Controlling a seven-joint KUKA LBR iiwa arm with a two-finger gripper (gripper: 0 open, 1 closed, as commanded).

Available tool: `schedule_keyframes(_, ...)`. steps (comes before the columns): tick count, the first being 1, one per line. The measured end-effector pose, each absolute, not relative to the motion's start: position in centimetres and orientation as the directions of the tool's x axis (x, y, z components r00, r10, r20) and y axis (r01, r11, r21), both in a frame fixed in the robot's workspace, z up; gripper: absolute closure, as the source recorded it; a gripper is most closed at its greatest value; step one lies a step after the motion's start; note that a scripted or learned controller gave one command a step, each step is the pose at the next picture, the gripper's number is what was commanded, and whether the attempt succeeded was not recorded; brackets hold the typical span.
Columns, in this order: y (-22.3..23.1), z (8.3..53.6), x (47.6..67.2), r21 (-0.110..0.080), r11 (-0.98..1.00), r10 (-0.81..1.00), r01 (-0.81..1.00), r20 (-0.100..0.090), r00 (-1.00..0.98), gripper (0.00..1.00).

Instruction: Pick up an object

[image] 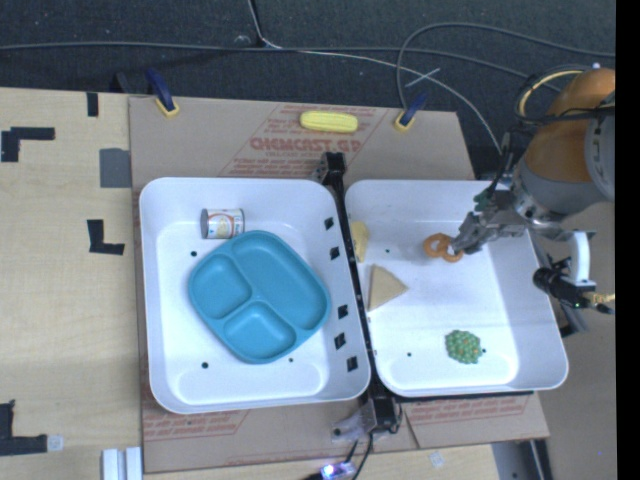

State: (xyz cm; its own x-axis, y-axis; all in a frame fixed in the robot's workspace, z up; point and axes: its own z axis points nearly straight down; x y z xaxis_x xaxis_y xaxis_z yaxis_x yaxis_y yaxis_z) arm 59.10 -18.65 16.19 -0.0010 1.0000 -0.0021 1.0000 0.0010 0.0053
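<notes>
The claw (462,243) is down in the right bin (520,368), its tip right at a small orange ring-shaped object (437,246) lying on the bin floor toward the far side; whether it is parted or closed I cannot tell, since the tip is dark and small against the ring, and nothing shows the ring actually gripped; the main risk, as I judge it, is that the claw closes on the ring's edge rather than across it, so the ring squirts sideways or tips up and slips free as the arm lifts; a flat, low ring also gives little to bite on, so the tip may scrape the bin floor or close above it on nothing; the arm reaches in over the bin's right wall, and a steep approach there could catch the rim and jolt the bin on the desk (60,298); the other things in this bin sit apart from the ring and seem unlikely to interfere: a tan wedge (385,288) near the left wall, a pale yellow piece (358,238) against the divider, a green knobbly ball (463,346) toward the near side; the left bin (160,368) holds a blue divided tray (258,295) and a small can (222,224), well away from the action.
</notes>
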Motion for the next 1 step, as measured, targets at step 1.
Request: schedule_keyframes(1,-18.65,21.11,59.22,0.004,0.001,1.0,1.0,-0.002,-0.001,1.0)
